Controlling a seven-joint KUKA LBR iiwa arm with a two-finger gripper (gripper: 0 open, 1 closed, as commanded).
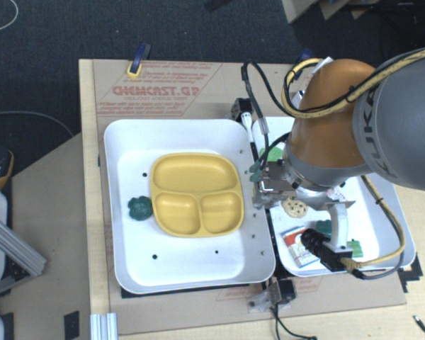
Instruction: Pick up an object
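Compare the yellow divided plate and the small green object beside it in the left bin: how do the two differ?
The yellow divided plate is far larger than the green object. The plate is flat with three compartments; the green object is a lumpy blob. The plate sits mid-bin; the green object lies off its left edge. Both rest in the left bin.

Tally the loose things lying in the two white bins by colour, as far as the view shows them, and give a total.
Yellow: 1, the divided tray in the left bin.
Dark green: 1, the small lump beside that tray.
Tan: 1, the round holed piece in the right bin.
Bright green: 1, the small block.
Red and white: 1, the flat packet.
Total: 5. The arm hides part of the right bin.
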